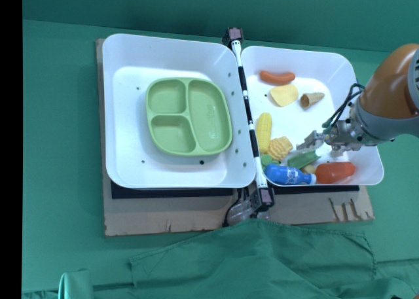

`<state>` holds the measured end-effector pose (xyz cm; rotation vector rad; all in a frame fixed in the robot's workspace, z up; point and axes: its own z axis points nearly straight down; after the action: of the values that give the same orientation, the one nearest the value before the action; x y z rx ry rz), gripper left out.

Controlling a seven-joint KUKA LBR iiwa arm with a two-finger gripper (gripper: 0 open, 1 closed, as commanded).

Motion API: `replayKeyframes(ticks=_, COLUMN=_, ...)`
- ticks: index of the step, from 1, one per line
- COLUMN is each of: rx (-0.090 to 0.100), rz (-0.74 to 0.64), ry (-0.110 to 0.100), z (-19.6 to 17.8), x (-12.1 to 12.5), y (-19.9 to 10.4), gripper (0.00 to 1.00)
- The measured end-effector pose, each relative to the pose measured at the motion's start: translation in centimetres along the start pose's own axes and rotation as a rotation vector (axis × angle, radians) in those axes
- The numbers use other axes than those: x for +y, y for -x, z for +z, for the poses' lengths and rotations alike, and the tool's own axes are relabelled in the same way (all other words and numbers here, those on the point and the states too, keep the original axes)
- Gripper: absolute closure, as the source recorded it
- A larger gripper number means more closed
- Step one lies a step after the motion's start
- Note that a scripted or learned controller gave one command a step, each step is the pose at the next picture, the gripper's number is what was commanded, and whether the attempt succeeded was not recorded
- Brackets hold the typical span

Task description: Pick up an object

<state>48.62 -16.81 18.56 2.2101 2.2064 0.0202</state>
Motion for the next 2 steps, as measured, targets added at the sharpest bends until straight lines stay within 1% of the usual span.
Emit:
replayKeyframes(ticks=1, rx=0.001, rz=0.000, ry=-0.003, z=0.0, x=-0.5, y=1.8, gripper=0.00)
replayKeyframes(ticks=2, rx=-0.007, rz=0.005, ry=0.006, z=-1.3, x=-0.3, y=2.1, gripper=1.00)
